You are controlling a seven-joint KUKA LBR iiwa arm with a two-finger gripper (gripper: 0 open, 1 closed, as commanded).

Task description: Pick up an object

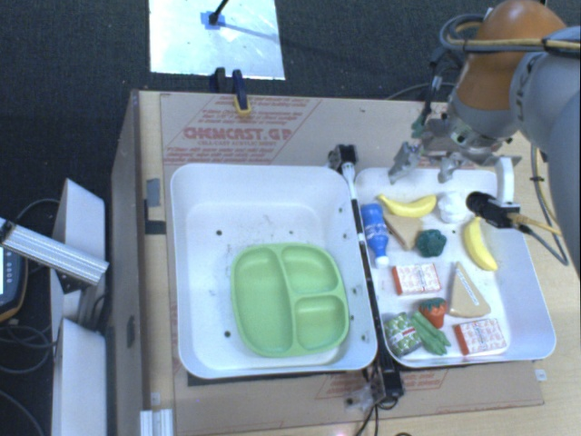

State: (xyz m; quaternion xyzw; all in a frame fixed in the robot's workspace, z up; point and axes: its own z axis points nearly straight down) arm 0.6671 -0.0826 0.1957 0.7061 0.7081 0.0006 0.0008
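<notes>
Where brown board point(245, 130) bears two white bins point(195, 243), dark carpet point(64, 71) around, jaws point(425, 163) spread, holding nothing

Just below the pincer point(425, 163) lies a yellow banana point(408, 206); beside it a blue bottle point(373, 227) with white label. Far to its lower left, a light green plate point(290, 299) in the white bin point(195, 198).

Grey arm point(545, 71) enters from right side, near table's far right corner. Orange band point(499, 44) sits above wrist, cables looped beside it. Wrist angles downward and leftward. Pincer point(427, 166) hangs low by table's far edge, two fingers point(402, 163) spread apart, nothing between them.
</notes>
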